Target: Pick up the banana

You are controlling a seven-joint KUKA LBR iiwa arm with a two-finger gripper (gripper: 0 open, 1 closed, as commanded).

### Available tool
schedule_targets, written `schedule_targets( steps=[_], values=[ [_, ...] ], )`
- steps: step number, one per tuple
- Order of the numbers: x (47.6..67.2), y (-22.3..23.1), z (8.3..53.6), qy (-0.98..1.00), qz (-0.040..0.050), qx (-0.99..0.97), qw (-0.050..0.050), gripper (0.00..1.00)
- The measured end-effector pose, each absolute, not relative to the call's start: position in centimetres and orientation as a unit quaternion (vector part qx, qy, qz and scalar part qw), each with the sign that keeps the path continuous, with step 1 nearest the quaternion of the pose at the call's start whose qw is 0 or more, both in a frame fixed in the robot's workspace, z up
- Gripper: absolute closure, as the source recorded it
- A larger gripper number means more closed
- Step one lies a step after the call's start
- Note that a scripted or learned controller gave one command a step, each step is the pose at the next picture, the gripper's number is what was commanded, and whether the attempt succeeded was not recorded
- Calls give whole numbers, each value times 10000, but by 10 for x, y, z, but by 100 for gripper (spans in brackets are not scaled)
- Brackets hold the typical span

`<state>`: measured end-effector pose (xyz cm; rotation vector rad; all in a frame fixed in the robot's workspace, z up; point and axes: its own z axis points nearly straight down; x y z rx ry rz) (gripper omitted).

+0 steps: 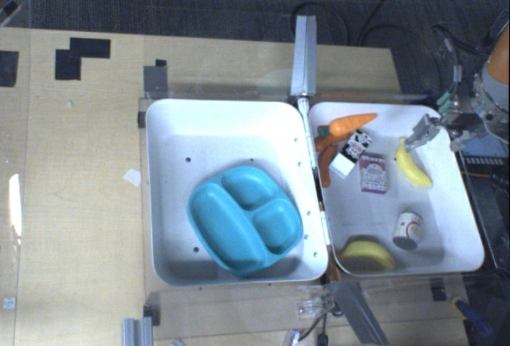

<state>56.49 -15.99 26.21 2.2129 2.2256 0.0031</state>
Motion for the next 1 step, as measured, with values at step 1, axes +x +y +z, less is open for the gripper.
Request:
schedule_targets(
  steps=[1],
  values=[
    [579, -164, 173, 7482, 10, 6635, 18, 0]
  ],
)
